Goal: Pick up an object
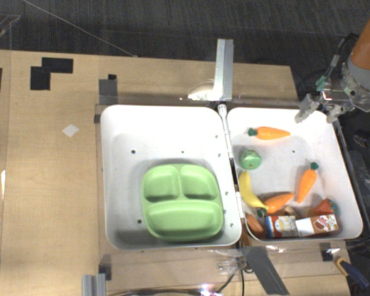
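The right bin (345, 165) holds several toy foods. An orange carrot (269, 132) lies near its back wall, and a small green round fruit (251, 160) sits by the left wall. A second carrot (305, 184) lies slanted at mid-right. At the front are a yellow banana (250, 191), another orange piece (277, 201) and a juice carton (302, 226) on its side. My gripper (317, 111) hangs over the bin's back right corner, above and to the right of the first carrot. Its fingers stand apart and open with nothing between them.
The left bin (120, 165) holds a green divided plate (182, 200) toward its front. A metal post (224, 69) rises behind the wall shared by the two bins. A red-topped item (324, 207) lies near the carton.
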Controlling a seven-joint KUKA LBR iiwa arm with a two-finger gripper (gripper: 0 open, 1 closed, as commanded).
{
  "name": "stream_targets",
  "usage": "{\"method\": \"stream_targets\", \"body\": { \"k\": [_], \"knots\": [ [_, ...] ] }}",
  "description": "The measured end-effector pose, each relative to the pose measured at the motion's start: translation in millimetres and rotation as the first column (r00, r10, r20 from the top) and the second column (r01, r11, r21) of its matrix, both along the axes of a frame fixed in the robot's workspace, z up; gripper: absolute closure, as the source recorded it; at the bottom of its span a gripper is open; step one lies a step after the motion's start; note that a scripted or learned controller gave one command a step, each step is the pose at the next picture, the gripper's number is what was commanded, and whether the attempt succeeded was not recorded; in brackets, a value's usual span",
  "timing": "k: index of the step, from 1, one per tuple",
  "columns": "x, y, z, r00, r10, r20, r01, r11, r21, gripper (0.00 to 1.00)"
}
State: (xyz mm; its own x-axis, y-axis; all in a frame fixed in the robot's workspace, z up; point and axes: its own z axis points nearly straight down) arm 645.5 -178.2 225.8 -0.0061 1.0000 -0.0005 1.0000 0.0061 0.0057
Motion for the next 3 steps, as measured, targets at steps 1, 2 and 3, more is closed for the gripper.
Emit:
{"method": "stream_targets", "body": {
  "k": [1, 2, 3],
  "knots": [
    [25, 26, 100, 0.994, 0.107, 0.003, -0.107, 0.994, -0.002, 0.00],
    [-8, -13, 96, 0.989, -0.147, -0.001, 0.147, 0.989, 0.000, 0.00],
    [-32, -16, -25, 0.994, 0.106, 0.000, -0.106, 0.994, -0.001, 0.00]
  ]
}}
